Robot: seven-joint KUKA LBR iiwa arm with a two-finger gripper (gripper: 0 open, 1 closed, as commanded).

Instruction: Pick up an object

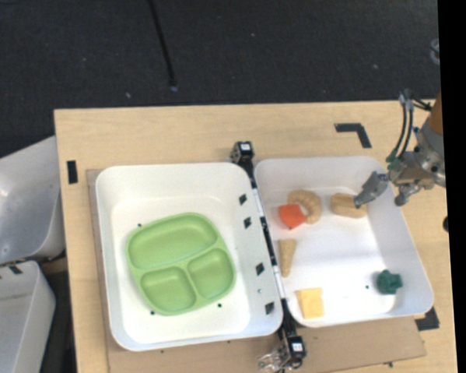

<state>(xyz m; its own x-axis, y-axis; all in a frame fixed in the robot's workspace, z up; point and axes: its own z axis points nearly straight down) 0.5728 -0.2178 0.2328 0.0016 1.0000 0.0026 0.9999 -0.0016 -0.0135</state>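
Objects are lying in the right bin (390,220), at right of frame: tan bread piece (345,205) and ring pastry (306,204) uppermost, red block (292,216) touching the ring, cone (287,254) at centre, yellow square (310,302) and green piece (388,282) lowest. Gripper (389,188) is hovering spread open, gripping nothing, just beside the bread. Green divided plate (181,262) is sitting in the left bin (110,227).

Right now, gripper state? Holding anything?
Gripper: open, holding nothing; one finger sits beside the tan piece at the right bin's far edge.
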